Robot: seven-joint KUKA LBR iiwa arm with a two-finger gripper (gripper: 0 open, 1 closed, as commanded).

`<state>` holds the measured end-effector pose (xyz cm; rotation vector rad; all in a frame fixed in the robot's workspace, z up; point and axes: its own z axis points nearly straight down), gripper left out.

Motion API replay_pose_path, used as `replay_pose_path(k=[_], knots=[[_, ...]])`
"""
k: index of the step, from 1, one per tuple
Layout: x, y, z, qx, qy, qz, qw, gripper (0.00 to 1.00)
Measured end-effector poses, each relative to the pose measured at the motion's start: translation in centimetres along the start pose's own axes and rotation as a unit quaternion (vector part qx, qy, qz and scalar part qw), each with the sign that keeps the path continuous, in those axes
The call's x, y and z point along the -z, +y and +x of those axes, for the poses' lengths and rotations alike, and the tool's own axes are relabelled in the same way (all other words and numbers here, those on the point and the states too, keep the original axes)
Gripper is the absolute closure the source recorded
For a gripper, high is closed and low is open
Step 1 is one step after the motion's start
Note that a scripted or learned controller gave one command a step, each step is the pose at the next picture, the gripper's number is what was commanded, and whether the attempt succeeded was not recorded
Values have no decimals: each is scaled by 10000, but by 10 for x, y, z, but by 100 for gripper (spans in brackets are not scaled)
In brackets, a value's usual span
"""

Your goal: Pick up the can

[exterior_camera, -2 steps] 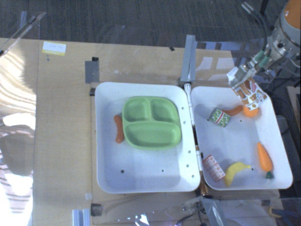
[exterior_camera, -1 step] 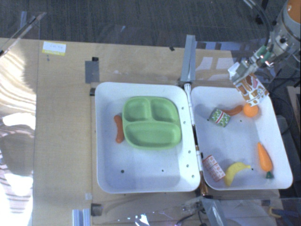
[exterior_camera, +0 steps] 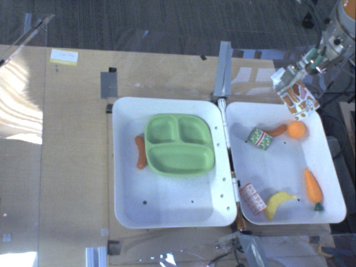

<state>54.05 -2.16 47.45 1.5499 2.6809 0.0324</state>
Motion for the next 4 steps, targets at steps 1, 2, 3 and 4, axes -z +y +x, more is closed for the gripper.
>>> replay_pose_path(k=[1,2,3,4], knots=[[12,3,0,39,-36,-49,10000,100],[25,6,0,76,-72,-98,9999,100],[37,9,0,113,-106,-146,9998,100],[49,11,0,148,-139,-192,9996,100]])
